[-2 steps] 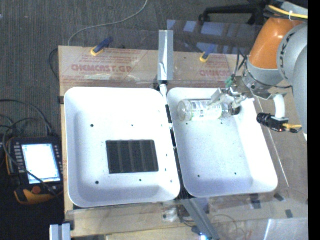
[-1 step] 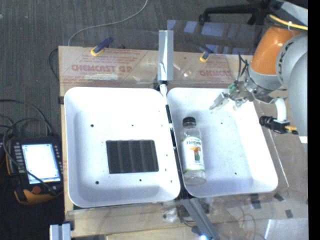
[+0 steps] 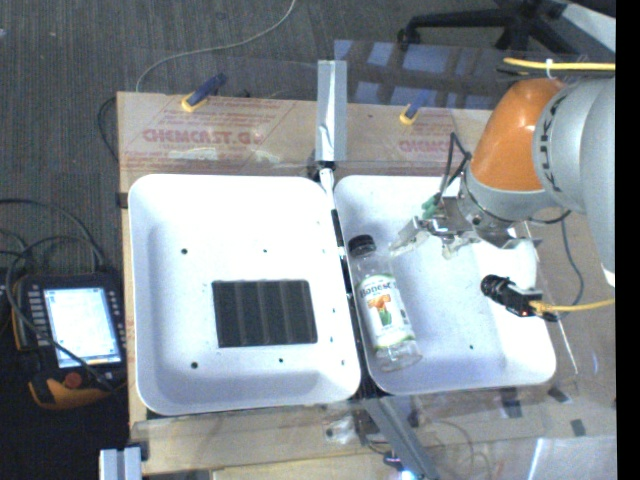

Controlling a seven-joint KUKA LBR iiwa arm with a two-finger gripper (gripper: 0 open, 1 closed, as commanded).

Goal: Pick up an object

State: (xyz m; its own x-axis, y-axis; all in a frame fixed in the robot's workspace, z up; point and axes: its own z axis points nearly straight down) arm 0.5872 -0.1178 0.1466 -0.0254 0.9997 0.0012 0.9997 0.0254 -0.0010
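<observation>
Bottle: a clear plastic bottle [image 3: 381, 302] lies on its side in the right bin [image 3: 520, 363], close to that bin's left wall. It has a black cap that points toward the far side. Its label is white with an orange picture and some green writing, too small to read.
Pincer: the pincer [image 3: 432, 230] hangs over the far part of the right bin, beside the bottle's cap end and not touching it. Its two metal fingers [image 3: 410, 238] stand apart, so it is open, and nothing is between them.
Arm: the arm [image 3: 560, 148] is round and smooth, grey with a shiny orange band, and comes in from the right.
Left bin: the left bin [image 3: 160, 268] is white, smooth plastic with round corners. A dark ribbed rectangle [image 3: 265, 312] sits in its floor.
Counter: the counter [image 3: 230, 138] is a flat brown board. Faded red letters on it read something like "CHEMCAST", and the rest is hard to read. Two clamps with yellow and blue handles grip its far edge.
Floor: a hand-held screen [image 3: 72, 326] with an orange edge lies on the grey carpet at the left, with black cables beside it.
</observation>
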